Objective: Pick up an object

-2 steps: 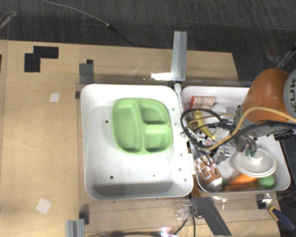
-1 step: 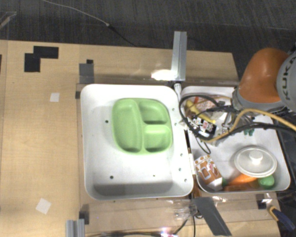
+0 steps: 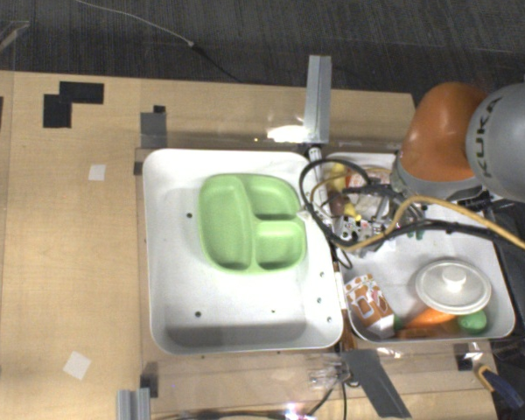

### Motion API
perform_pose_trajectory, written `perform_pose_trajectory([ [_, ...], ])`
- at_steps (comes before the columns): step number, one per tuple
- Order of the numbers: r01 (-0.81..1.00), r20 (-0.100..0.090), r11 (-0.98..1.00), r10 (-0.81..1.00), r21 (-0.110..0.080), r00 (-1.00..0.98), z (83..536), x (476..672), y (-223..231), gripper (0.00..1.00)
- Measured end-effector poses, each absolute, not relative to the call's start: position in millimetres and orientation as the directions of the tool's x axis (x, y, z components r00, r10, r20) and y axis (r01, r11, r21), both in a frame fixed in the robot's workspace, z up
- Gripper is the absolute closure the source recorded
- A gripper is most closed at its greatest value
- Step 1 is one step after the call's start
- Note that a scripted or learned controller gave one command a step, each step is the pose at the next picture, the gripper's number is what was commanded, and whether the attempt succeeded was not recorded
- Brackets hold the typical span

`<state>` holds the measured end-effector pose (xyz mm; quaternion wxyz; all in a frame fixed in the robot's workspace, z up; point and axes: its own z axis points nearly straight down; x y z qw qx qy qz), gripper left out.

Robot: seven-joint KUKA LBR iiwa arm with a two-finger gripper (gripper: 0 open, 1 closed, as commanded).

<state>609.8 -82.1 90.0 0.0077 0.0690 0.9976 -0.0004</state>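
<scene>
Wiring and small parts at the wrist hang over the far left corner of the right bin, hiding the gripper's tips, so whether it is open, shut or holding anything cannot be told from this camera. The arm, grey with its orange band, reaches in from the right and stands over the far half of that bin.

Candidates for the pick lie toward the near edge of the same bin, on the camera's side of the wrist. A white domed lid sits nearest the middle, and beside it at the front wall rest an orange piece and a small green piece. A brown-and-white patterned pack lies against the left wall, its long axis running roughly from far to near, almost straight below the wrist in the picture.

The left bin holds a green divided tray, just across the shared wall to the wrist's left. By this layout, the pack looks the shortest reach: a short pull toward the near edge.
</scene>
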Motion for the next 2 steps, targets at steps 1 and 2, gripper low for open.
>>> perform_pose_trajectory([
  [1,0.132,-0.032,0.991,0.132,0.0,-0.991,105.4,614.5,-81.8,1.0],
  [2,0.211,-0.016,0.977,0.211,0.004,-0.977,190.9,650.0,-44.4,1.0],
])
